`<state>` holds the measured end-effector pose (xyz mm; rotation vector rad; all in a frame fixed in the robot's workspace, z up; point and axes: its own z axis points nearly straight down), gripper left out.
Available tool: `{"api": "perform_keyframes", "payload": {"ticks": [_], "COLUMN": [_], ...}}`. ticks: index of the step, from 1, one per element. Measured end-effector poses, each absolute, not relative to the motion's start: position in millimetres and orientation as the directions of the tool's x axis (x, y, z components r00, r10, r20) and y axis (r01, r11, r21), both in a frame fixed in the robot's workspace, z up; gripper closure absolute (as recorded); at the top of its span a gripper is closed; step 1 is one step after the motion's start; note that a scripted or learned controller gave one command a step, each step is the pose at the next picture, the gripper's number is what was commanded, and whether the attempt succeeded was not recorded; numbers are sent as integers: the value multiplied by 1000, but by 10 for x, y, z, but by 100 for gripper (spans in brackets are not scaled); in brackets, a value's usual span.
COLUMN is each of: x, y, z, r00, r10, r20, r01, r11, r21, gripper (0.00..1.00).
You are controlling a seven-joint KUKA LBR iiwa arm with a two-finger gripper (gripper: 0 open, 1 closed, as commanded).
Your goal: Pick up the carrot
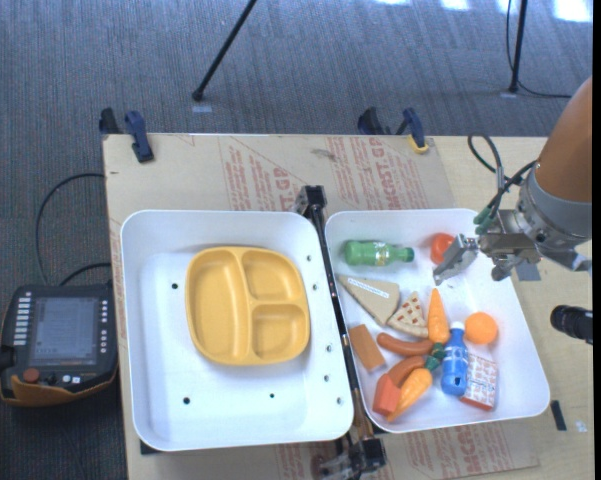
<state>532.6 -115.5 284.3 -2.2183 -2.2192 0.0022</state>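
I am on the approach: my pincer [452, 260] hangs open and empty over the right bin [536, 363], just above the carrot [437, 315], which lies beside the pizza slice [411, 314]. Next I must descend and straddle it.
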Motion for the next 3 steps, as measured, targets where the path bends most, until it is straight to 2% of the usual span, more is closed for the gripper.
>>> {"api": "perform_keyframes", "payload": {"ticks": [1, 2, 3], "x": [5365, 5436, 5436], "y": [-1155, -1424, -1434], "z": [1283, 872, 972], "r00": [-210, -116, -110], "r10": [978, 993, 994], "r20": [3, 3, 4], "r01": [978, 993, 994], "r11": [210, 116, 110], "r21": [-5, -3, -4], "gripper": [0, 0, 100]}}
